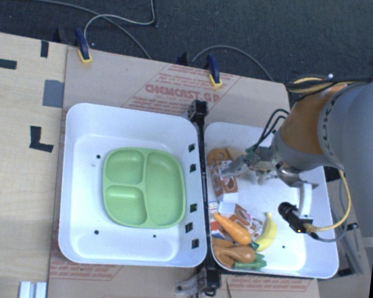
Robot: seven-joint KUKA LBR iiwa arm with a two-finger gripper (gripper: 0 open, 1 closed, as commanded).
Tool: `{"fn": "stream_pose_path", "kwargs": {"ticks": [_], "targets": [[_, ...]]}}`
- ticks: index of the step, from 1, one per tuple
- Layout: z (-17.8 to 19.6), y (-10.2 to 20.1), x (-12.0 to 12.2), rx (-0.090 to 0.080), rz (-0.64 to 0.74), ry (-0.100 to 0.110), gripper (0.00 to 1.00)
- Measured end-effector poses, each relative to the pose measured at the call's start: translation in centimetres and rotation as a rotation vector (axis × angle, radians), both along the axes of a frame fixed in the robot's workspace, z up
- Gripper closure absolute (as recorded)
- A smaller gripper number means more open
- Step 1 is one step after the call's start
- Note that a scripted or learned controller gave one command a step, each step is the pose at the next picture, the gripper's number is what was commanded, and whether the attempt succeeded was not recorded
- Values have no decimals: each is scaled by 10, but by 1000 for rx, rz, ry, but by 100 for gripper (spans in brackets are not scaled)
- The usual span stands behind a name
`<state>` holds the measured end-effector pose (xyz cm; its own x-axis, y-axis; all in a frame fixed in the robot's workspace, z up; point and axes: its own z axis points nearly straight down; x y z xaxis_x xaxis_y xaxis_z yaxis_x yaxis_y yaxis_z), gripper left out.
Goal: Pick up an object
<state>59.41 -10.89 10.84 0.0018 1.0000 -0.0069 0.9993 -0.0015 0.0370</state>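
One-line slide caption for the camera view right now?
KUKA arm's gripper low over toy food in the right bin; green divided plate sits in the left bin.

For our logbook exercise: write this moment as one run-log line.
hand: over right bin | nearest: pastry | green tray: left bin

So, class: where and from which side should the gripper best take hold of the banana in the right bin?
Probably at mid-body, coming from above, closing across its narrow width. The banana lies flat, curved, its right side open to bare bin floor, while the carrot crowds its left.
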Motion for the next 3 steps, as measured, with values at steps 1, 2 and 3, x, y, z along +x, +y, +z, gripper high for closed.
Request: {"fn": "stream_pose_path", "kwargs": {"ticks": [1, 2, 3], "targets": [[0, 2, 14, -1, 0, -2, 0], [1, 1, 29, -5, -2, -10, 0], [-16, 9, 79, -3, 3, 18, 0]]}}
